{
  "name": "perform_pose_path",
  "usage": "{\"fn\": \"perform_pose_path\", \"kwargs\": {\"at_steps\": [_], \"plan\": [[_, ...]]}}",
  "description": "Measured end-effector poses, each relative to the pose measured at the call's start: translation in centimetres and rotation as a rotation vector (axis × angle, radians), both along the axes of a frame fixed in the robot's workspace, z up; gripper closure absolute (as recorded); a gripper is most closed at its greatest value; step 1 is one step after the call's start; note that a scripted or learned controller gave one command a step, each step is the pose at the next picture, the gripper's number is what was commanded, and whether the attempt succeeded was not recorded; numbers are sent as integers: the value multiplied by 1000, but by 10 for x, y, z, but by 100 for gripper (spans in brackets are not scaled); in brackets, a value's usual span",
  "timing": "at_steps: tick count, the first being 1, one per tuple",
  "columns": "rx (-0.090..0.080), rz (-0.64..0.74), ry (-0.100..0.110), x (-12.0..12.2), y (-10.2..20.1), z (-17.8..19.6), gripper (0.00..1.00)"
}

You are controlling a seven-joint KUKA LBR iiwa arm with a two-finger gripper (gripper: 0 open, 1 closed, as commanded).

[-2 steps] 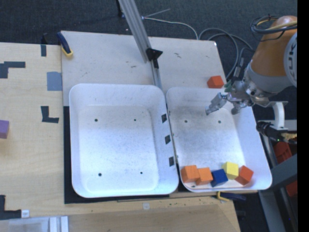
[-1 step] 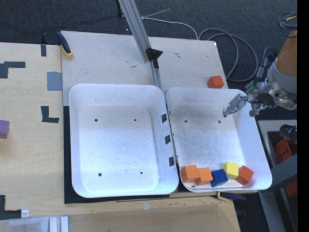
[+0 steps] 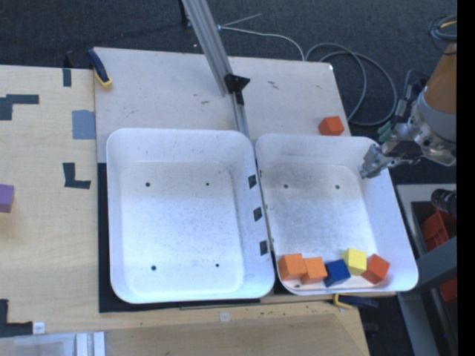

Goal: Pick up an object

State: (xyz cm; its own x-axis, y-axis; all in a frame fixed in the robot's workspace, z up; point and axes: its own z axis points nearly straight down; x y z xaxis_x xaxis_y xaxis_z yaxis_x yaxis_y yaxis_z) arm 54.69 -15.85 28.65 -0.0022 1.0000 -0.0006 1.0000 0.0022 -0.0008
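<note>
Several small blocks lie along the near edge of the right bin: two orange blocks side by side, a blue block, a yellow block and a red-orange block. My gripper hangs over the bin's far right rim, well behind the blocks and apart from them. Nothing shows between its fingers.
The left bin sits beside the right one. An orange block rests on the bench just behind the right bin. A metal pole slants over the bench toward the bins' junction. Cables lie at the back right. A purple block sits far left.
</note>
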Motion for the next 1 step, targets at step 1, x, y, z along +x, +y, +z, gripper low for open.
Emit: {"fn": "perform_pose_path", "kwargs": {"at_steps": [1], "plan": [[0,0,1,0,0,0,0]]}}
